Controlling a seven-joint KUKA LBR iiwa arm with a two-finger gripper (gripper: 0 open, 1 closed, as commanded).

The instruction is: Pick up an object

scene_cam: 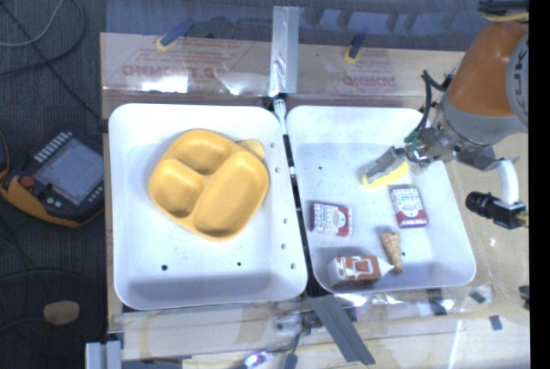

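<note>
Over the right bin, the gripper reaches a yellow block; nearby lie two red cartons. Whether it grips cannot be told.

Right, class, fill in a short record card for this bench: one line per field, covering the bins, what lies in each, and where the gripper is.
left bin: holds a yellow sectioned tray
right bin: holds a yellow block, two small red packets, a brown carton and a small tan piece
gripper: low over the right bin, right at the yellow block
grasp: cannot tell from this view
arm: reaches in from the view's right, orange band above the wrist
beside bench: handheld pendant on the floor at left
</note>
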